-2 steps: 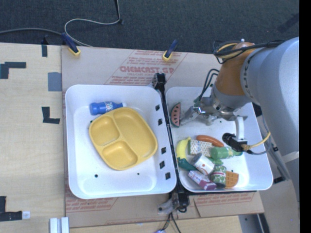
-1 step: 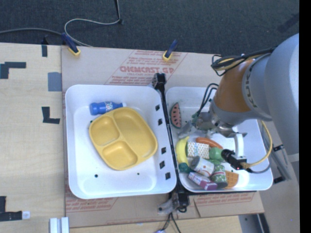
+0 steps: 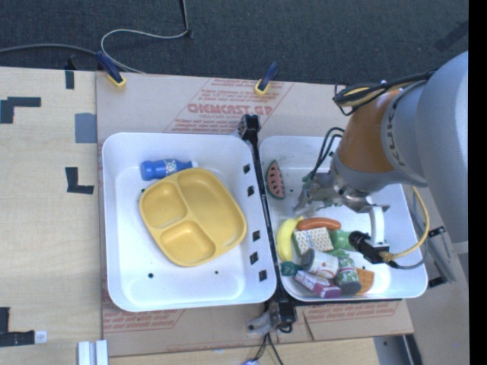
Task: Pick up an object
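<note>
Two white bins are sitting side by side on the desk (image 3: 53, 226), w/ the grey arm (image 3: 426, 128) reaching in from the right over the right bin (image 3: 407, 284). Its gripper (image 3: 316, 192) is hanging low near that bin's upper middle, just above a heap of small toys; whether the fingers are apart or together can't be told at this angle, and nothing is showing between them. Candidates for the pick are crowding the bin's lower half: a yellow banana (image 3: 285, 238), an orange carrot (image 3: 319, 223) and a speckled white block (image 3: 313, 240), touching one another, plus a watermelon slice (image 3: 275, 179) lying apart by the divider. In the left bin (image 3: 122, 280), a yellow divided plate (image 3: 192, 215) is resting beside a blue bottle (image 3: 163, 168). Judging by the pose, the approach is underway, approx. over the carrot. Doing it well probably means descending straight, straddling one item across its narrow side, and closing only once clear of neighbours; the watermelon slice looks the easier, isolated target.
</note>
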{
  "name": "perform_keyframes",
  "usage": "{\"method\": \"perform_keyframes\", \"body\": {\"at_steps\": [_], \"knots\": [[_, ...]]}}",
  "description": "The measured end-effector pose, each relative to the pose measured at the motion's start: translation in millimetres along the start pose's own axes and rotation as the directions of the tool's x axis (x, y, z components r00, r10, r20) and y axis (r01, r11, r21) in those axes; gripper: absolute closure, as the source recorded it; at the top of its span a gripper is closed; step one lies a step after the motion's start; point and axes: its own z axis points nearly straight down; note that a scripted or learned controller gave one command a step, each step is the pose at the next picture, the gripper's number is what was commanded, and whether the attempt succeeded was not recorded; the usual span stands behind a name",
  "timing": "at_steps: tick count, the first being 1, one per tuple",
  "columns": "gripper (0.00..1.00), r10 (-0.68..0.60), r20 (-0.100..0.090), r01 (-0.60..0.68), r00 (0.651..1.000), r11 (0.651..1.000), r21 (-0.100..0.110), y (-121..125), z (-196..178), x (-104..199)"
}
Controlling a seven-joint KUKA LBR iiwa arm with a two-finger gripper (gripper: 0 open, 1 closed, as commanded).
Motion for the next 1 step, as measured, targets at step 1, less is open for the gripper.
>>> {"method": "perform_keyframes", "body": {"at_steps": [1], "knots": [[0.0, 0.0, 0.0, 0.0, 1.0, 1.0, 0.0, -0.1, 0.1, 0.1]]}}
